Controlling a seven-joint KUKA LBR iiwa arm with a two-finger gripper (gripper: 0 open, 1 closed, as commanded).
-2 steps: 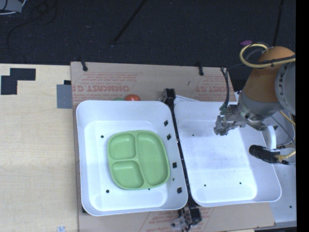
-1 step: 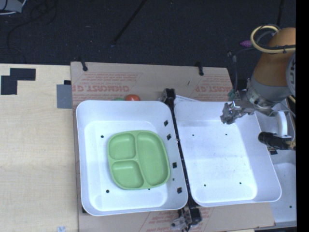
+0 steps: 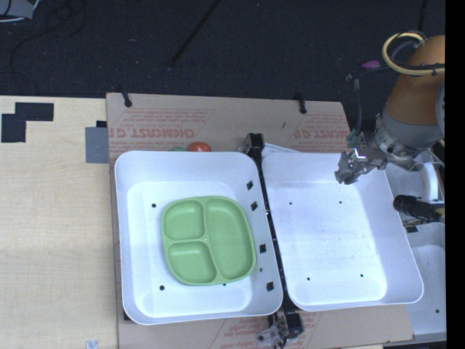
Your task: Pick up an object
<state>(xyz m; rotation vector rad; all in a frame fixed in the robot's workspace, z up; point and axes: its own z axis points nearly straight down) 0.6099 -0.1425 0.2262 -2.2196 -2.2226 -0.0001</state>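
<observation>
**Green tray waits, gripper well off**

The tray (image 3: 208, 239), a green three-compartment dish, lies flat in the left bin (image 3: 138, 195), near its middle. It looks like light, stiff plastic, smooth and probably slippery, too broad to span. The best bet is pinching the raised rim or a divider wall. The gripper (image 3: 351, 169) hangs over the right bin (image 3: 392, 267), at its far right corner, holding nothing; how wide it stands I cannot tell.
</observation>
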